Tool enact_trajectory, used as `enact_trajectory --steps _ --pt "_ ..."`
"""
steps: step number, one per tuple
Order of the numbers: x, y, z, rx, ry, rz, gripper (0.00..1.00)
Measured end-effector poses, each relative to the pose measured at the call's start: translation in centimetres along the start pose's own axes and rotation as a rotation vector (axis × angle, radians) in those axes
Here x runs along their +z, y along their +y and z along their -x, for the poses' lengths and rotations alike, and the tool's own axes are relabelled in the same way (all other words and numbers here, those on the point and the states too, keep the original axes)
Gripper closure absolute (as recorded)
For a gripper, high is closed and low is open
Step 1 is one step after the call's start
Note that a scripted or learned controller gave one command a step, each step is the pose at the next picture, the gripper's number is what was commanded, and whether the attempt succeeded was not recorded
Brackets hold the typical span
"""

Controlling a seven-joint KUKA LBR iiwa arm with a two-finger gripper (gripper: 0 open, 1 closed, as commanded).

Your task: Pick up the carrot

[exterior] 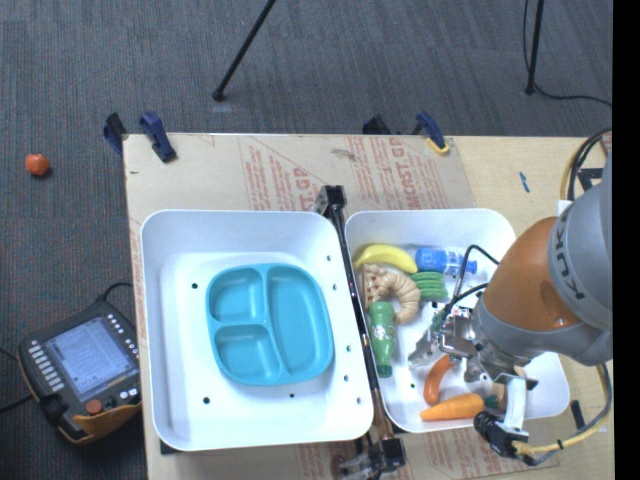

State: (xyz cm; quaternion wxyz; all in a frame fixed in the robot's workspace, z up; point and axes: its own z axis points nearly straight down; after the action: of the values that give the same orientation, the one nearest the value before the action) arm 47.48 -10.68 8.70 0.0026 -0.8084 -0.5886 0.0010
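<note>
The orange carrot [455, 407] lies flat along the front wall of the right bin [500, 223], its tip pointing left. A shorter red-orange curved piece [437, 377] lies just above it. My gripper [447, 346] hangs over the middle of the right bin, directly above that red-orange piece and a little behind the carrot. The wrist and its cables hide the gripper's tip, and nothing shows as lifted.
The right bin also holds a yellow banana [386, 257], a tan croissant [394, 289], a green bottle [382, 336], a blue bottle [441, 261] and a green vegetable [431, 285]. The left bin [165, 258] holds a blue divided tray [269, 324]. A teach pendant [82, 365] lies on the floor at left.
</note>
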Motion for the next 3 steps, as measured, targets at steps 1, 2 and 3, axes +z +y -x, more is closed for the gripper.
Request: enact_trajectory --steps 1,2,3 --pt "-0.9 0.0 0.0 0.001 0.001 -0.003 1.0" --pt "-5.0 -0.6 -1.9 0.24 0.0 0.001 1.0" --pt "-5.1 -0.7 -2.3 0.441 0.0 0.002 1.0"
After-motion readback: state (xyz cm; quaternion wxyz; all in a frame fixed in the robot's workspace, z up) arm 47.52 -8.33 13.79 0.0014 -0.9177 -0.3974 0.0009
